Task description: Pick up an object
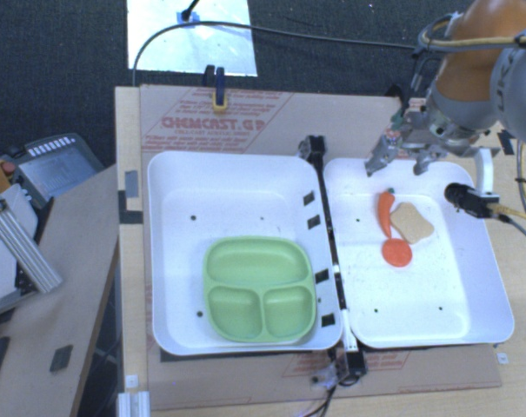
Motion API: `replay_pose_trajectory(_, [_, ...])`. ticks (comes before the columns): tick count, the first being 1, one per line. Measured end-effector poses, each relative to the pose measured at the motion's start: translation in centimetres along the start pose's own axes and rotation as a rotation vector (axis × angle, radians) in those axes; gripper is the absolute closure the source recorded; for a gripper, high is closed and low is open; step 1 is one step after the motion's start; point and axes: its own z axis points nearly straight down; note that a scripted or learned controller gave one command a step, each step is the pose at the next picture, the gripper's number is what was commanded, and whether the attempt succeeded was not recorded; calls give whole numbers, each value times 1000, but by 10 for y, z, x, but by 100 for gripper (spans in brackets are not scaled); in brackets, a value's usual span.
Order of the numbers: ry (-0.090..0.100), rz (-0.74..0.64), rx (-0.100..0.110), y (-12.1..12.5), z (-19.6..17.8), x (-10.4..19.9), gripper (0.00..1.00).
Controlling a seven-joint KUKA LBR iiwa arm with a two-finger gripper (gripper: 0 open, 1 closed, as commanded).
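In the right bin lies an orange spoon-shaped piece, its handle pointing to the far side and its round end nearer me. A tan, bread-like block rests against its right side. My gripper hangs over the far rim of that bin, just beyond the orange handle's tip. Its two fingers are spread apart and nothing is between them.
A green divided plate sits in the left bin, toward its front. Black clips run along the seam between the bins. A black fitting with a cable pokes over the right bin's right rim.
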Motion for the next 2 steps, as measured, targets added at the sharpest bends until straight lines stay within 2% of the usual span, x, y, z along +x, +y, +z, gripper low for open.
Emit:
replay_pose_trajectory(1, [-1, -2, -12, 2, -8, 0, 0])
replay_pose_trajectory(2, [-1, -4, -10, 10, 51, 4, 0])
